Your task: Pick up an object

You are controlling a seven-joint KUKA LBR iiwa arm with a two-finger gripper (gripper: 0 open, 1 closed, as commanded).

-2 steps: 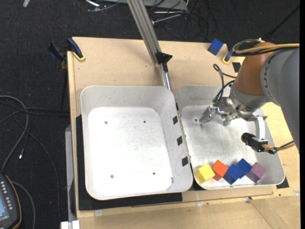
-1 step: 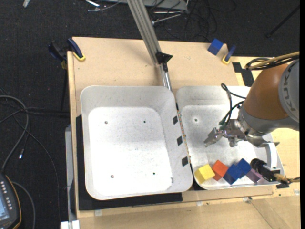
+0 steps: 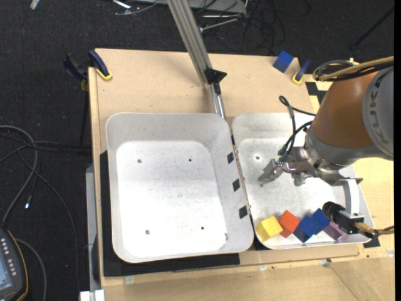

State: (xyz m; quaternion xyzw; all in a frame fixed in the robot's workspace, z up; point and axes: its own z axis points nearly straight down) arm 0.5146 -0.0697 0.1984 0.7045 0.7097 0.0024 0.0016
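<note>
Four blocks point(image 3: 294, 224) below pincer point(image 3: 283, 173)

Only partial black lettering, seemingly "KU", reads on the grey arm point(image 3: 382, 115), up and right of the jaws.

Yellow block point(image 3: 269, 227), orange block point(image 3: 289, 222), blue block point(image 3: 312, 224) clustered along right bin's point(image 3: 250, 130) near wall

bench point(image 3: 156, 86): wooden top, bears two white bins | left bin point(image 3: 125, 168): on bench | right bin point(image 3: 250, 127): touching left bin's right edge | blue block point(image 3: 284, 60): bench's far right corner | clamp point(image 3: 95, 64): bench's far left corner | metal pole point(image 3: 188, 30): slants over bench's far edge | cables point(image 3: 25, 162): floor left of bench
</note>
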